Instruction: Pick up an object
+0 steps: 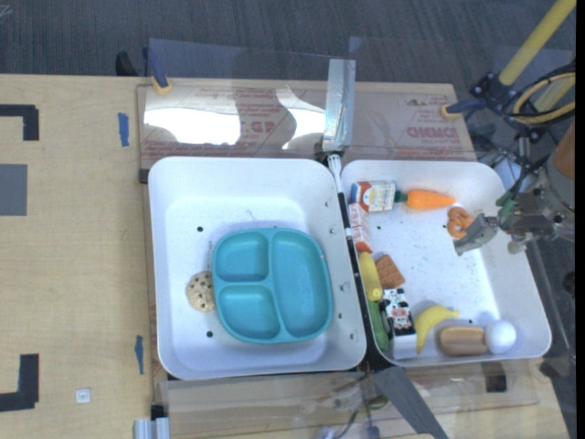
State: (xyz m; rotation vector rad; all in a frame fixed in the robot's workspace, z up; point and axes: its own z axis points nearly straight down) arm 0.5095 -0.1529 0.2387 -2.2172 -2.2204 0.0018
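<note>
An orange carrot (429, 200) lies on its side near the far wall of the right bin (512, 291), beside a small white carton (376, 196). A yellow banana (433, 321), a brown hot dog bun (462, 338) and a white egg (501, 336) cluster near the front wall. A small orange piece (458, 219) lies toward the right.

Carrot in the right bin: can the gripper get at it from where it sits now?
Probably yes. The carrot lies in the open near the right bin's far wall, with only a small carton beside its left end. The gripper hangs just right of it, nothing between them.
</note>
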